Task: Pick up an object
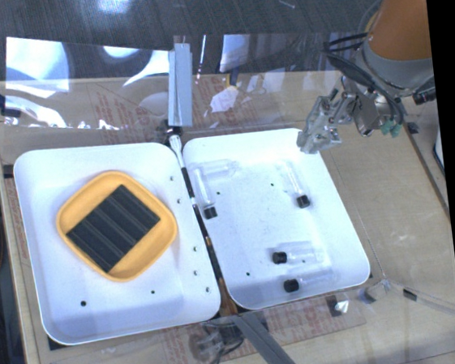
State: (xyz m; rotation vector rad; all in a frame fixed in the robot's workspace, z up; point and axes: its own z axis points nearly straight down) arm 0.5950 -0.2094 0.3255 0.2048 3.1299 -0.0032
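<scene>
Gripper (314, 136) over r. bin (324, 166) corner

We look down at a slant from one fixed camera above the bench (395, 223), both white bins (54, 311) filling mid-frame.

Left bin crowded, right bin roomy

A yellow square dish with a dark ribbed insert (116, 223) fills the left white bin (55, 315); the right white bin (347, 265) holds scattered clear black-capped tubes (295, 184) around an open middle.
</scene>
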